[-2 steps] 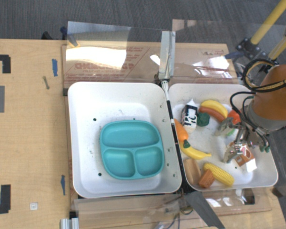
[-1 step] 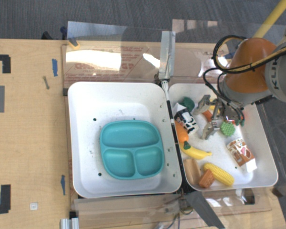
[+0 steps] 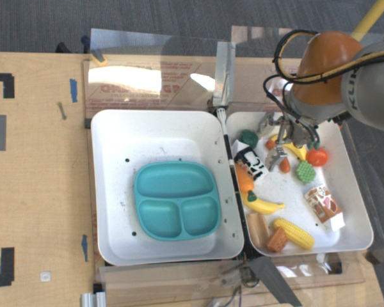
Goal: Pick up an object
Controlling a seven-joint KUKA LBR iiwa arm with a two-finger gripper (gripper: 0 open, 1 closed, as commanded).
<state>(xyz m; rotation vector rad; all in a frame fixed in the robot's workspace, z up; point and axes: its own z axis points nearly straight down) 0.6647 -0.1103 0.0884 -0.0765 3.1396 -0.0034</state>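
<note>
One tool (image 3: 283, 147) hangs over toys, jaws parted, holding nothing.

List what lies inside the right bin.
In the right bin: a banana, corn cob, carton, tomato, green berry, carrot and black-and-white toy. The arm covers the bin's far corner, hiding whatever sits beneath.

A teal three-compartment plastic tray (image 3: 176, 199) lay in the left white bin (image 3: 109, 133). The right white bin (image 3: 358, 226) held a yellow toy banana (image 3: 264, 204), with a yellow toy corn cob (image 3: 294, 233) nearer the front.
</note>
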